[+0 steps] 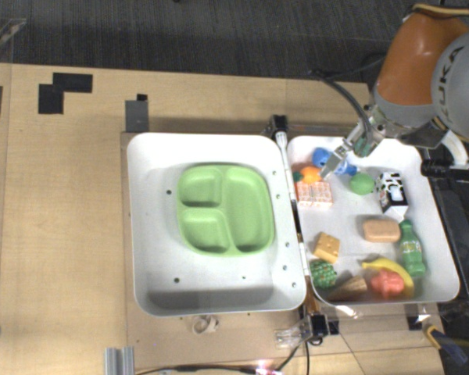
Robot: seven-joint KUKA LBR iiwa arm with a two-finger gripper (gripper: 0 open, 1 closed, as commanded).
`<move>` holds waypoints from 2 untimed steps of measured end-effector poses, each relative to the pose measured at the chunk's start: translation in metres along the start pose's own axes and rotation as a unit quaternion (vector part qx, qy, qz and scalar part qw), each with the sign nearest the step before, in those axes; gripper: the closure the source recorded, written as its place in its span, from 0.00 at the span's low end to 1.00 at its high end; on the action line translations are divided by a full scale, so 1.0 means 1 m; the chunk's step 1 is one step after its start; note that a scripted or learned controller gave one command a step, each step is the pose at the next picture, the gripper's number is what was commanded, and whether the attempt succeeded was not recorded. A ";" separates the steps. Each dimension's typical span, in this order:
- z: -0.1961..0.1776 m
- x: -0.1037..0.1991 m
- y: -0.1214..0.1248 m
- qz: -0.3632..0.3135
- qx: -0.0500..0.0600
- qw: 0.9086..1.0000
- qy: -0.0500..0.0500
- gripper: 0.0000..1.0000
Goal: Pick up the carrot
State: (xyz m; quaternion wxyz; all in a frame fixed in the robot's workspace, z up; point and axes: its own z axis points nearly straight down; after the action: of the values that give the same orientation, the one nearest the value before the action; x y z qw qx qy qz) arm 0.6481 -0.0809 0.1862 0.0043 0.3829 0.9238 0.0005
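Near end of right bin (445, 283): red item (387, 284), banana (391, 269), green bottle (410, 250). Mid: yellow block (326, 247), tan block (381, 230). Left bin (141, 209) holds a green divided plate (223, 208). Far end of right bin: carrot (309, 175), orange, by the left wall, just beside a blue item (321, 158). Gripper (338, 162) just right of carrot, over the blue item; can't tell if it's released or clenched.
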 end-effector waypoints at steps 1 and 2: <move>0.000 0.051 0.050 0.030 -0.002 1.000 0.002 0.00; -0.002 -0.004 0.014 -0.112 -0.002 0.994 -0.002 0.00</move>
State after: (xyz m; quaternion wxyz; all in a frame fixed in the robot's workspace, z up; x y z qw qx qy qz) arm 0.6608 -0.0739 0.1881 0.0064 0.2766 0.9610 0.0008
